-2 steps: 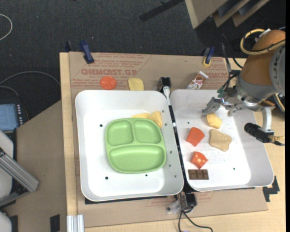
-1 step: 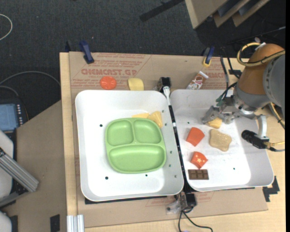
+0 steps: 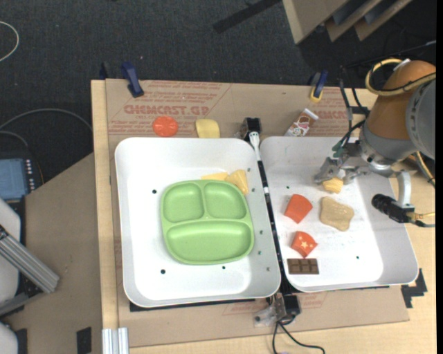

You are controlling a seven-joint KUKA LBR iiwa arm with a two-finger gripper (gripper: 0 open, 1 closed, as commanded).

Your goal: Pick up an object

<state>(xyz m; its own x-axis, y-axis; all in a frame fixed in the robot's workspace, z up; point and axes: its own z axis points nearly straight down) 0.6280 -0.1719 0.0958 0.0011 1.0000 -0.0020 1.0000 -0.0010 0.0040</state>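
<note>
Gripper state I cannot tell; I should centre squarely over the small yellow piece before lifting straight up.

The brown bench board, printed with red lettering and fixed by blue clamps, stands on dark carpeted floor near cardboard pieces at top right.
</note>
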